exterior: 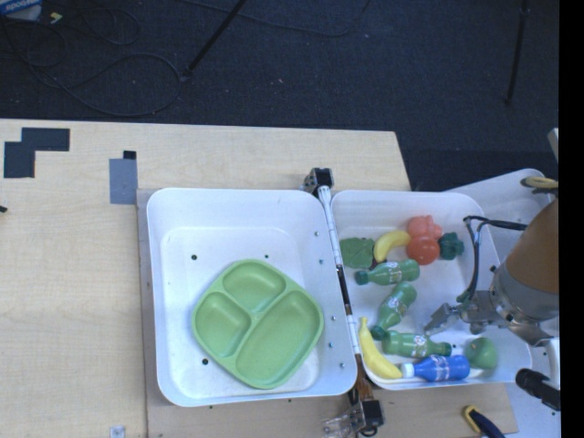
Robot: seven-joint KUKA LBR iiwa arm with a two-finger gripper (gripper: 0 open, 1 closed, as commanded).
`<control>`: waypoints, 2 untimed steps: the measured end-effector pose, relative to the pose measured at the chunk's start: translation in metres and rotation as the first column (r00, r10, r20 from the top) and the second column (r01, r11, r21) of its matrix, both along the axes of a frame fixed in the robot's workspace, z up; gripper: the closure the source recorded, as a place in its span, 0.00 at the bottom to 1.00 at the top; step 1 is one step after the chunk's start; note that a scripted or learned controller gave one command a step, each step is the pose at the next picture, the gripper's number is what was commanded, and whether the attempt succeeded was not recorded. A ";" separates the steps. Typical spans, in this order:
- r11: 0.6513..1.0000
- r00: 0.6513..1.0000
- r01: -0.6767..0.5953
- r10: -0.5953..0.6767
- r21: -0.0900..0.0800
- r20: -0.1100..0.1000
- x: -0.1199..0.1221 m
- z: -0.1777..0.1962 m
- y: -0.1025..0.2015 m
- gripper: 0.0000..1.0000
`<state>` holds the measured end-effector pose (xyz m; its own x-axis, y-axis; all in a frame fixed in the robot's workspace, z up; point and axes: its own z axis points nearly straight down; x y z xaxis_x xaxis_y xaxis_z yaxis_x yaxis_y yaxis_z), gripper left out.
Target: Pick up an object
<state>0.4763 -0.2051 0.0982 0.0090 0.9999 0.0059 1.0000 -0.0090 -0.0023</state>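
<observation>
Arm low over the right bin (474,206), its gripper (449,317) among toy food.

From above, the gripper's fingers stand spread apart with nothing between them, just right of three green bottles (394,306). Below the gripper lie a blue bottle (441,369) with a white label, too small to read, and a green ball (484,351). A yellow banana (375,355) lies left of the blue bottle. Up from the gripper are a red fruit (422,239) and a second banana (391,243). The left bin (173,245) on the counter (73,290) carries a green divided plate (257,322).
</observation>
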 end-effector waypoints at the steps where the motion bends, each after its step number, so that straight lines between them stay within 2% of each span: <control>1: 1.000 1.000 -0.009 0.009 -0.004 -0.001 -0.001 -0.008 0.030 0.00; 2: 1.000 1.000 -0.006 0.006 -0.001 -0.003 -0.001 0.002 0.030 1.00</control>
